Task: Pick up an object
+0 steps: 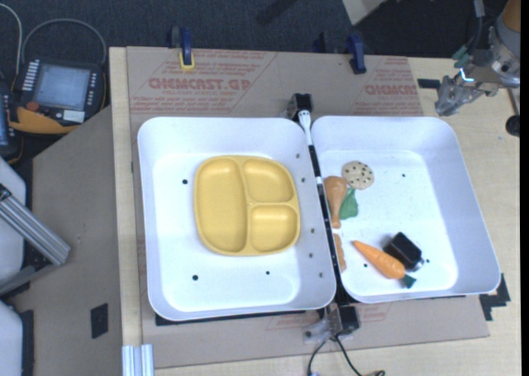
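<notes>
The right bin (pixel 446 159) holds several small items. A speckled cookie (pixel 357 173) lies near its left side, with a tan and green toy vegetable (pixel 336 195) just below it. An orange carrot (pixel 380 259) and a small black block (pixel 406 249) lie together near the front edge. My gripper (pixel 451 98) hangs above the bench beyond the right bin's far right corner, well away from all of these items and holding nothing that I can see.
The left bin (pixel 165 201) carries a yellow divided plate (pixel 246 204). A black rod (pixel 312 159) runs along the seam between the bins. Blue clamps (pixel 186 42) hold the cardboard at the far edge. A handheld controller (pixel 58 89) rests at the far left.
</notes>
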You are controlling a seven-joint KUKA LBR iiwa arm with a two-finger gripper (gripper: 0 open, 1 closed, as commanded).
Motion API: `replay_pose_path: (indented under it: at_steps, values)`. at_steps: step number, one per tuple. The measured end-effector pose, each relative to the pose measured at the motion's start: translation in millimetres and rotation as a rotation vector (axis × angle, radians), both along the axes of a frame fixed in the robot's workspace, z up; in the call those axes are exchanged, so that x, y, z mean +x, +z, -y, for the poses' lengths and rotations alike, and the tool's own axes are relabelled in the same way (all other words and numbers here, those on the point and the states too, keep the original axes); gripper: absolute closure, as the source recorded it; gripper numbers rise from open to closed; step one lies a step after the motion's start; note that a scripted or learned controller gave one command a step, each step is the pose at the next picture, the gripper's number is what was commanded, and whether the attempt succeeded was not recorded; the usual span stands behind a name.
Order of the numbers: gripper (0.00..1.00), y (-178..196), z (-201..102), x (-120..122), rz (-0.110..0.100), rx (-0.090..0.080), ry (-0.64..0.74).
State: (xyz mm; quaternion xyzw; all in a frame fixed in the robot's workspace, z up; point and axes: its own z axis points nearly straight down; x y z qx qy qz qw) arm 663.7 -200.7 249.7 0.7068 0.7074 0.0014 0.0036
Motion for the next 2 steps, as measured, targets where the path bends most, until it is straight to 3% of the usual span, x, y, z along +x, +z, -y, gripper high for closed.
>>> replay_pose_path:
  at_steps: [2]
  values:
    - [1.0, -20.7, -112.9, -17.3, -0.011, 0.006, 0.005]
